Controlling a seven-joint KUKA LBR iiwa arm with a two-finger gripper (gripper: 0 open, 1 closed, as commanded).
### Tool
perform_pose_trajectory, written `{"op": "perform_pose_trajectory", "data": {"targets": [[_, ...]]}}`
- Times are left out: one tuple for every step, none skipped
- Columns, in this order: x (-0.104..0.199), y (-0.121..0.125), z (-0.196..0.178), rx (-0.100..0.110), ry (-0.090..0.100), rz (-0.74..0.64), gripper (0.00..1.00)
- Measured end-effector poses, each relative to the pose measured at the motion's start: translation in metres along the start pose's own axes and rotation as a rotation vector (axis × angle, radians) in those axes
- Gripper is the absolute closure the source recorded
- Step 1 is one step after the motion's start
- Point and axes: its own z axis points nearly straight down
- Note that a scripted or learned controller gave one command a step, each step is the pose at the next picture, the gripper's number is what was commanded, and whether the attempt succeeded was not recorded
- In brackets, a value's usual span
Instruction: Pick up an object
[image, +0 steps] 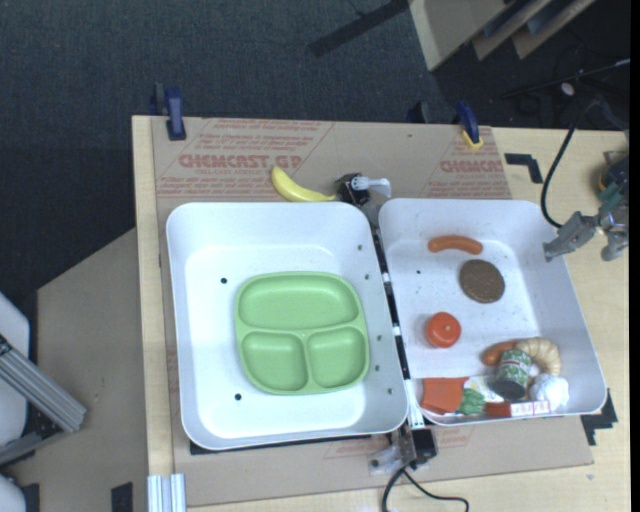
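The pick has not begun, by the look of it: nothing is lifted, and the first step, choosing a target and bringing the arm over it, is the one in hand. From the left, the left bin (190, 300) carries 1 green tray (300, 330) with 3 compartments, lying in its middle. Behind that bin, on the tabletop (240, 150) near its rear edge, lies 1 banana (297, 188), with a small dark fixture (360, 186) just beside it. The right bin (560, 310) holds the likely targets: 1 sausage (455, 243) near its back edge, 1 brown disc (482, 281) just in front of that, 1 red tomato (442, 329) in the middle, and a crowded pile (505, 385) along its front edge, in which I count 1 orange block, 1 croissant, 1 can and some white pieces too jumbled to number. The claw (603, 228) sits at the tabletop's right edge, outside the right bin; I cannot tell how it is set. The next move calls for a reach leftward over the bin wall and a descent onto 1 piece standing apart, the tomato or disc being easier than anything in the pile.
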Motion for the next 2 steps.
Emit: {"op": "perform_pose_trajectory", "data": {"targets": [[0.024,0.068,0.13,0.01,0.006,-0.005,0.0],[0.044,0.042,0.205,0.01,0.005,0.0,0.0]]}}
